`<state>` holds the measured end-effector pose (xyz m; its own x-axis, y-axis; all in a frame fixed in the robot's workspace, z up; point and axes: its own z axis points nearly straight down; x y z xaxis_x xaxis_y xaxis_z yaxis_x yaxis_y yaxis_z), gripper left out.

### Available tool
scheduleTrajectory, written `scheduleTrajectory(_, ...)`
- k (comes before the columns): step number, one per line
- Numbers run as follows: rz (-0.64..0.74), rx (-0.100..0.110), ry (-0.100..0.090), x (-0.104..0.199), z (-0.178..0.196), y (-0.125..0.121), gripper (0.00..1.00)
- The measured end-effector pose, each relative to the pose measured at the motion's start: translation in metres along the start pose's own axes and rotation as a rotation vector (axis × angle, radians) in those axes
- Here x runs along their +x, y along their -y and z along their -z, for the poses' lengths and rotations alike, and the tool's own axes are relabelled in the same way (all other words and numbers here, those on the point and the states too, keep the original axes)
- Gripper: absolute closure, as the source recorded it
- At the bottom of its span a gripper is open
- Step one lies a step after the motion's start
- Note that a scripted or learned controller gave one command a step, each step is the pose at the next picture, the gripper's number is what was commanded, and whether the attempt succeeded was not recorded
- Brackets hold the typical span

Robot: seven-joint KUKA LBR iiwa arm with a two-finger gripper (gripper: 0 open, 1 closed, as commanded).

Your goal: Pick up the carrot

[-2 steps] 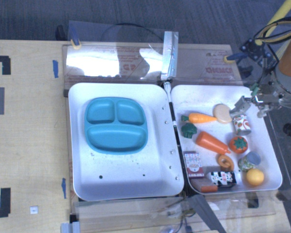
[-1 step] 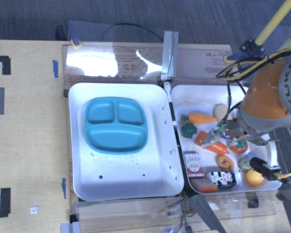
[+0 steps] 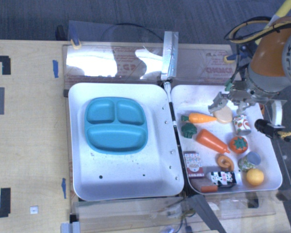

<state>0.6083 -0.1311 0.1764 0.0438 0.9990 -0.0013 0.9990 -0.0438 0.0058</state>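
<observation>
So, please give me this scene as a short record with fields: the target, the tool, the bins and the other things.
target: carrot, lying at a slant in the right bin, with nothing gripping it
second carrot: smaller carrot near the bin's top left, with green leaves
tool: tool above the right bin's upper part, apart from both carrots
left bin: left bin holds a blue divided plate
other things: broccoli, tomato, orange, small carton

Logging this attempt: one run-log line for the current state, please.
gripper: over right bin, far end | carrot: lying in bin, not held | left bin: blue tray
</observation>
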Motion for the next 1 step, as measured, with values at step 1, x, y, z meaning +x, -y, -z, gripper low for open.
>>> scheduleTrajectory(1, 0.207, 0.001, -0.001, 0.0557, 0.0092, -0.0111, 0.0)
